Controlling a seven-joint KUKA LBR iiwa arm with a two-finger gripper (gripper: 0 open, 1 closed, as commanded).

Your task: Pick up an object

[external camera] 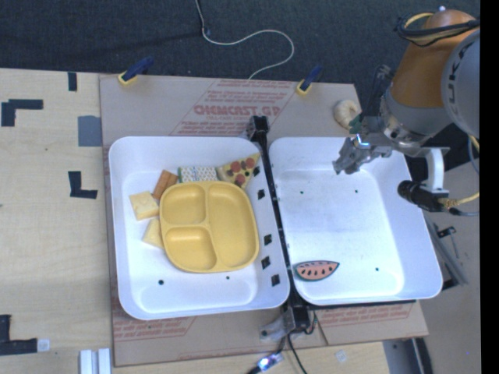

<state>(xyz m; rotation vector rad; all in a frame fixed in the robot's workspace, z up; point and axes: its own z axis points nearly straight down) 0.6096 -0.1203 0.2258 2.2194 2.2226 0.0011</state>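
gripper (348, 162) hovering over right bin (405, 283) far corner, can't tell jaw state tbh. should travel to watermelon slice (315, 269), drop straight down.

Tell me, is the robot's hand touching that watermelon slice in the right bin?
Apart. The camera view shows the hand near the right bin's far edge, while the watermelon slice lies near the front edge, with bare white floor between them.

Two white bins (125, 209) sit on brown cardboard (226, 107) printed with red lettering. The left bin holds a yellow divided plate (209, 226), tan and orange crackers (144, 206), and a speckled pizza slice (239, 170). The right bin holds a red watermelon slice (315, 269) with black seeds and a green rind. The arm (425, 68) is grey with an orange band.
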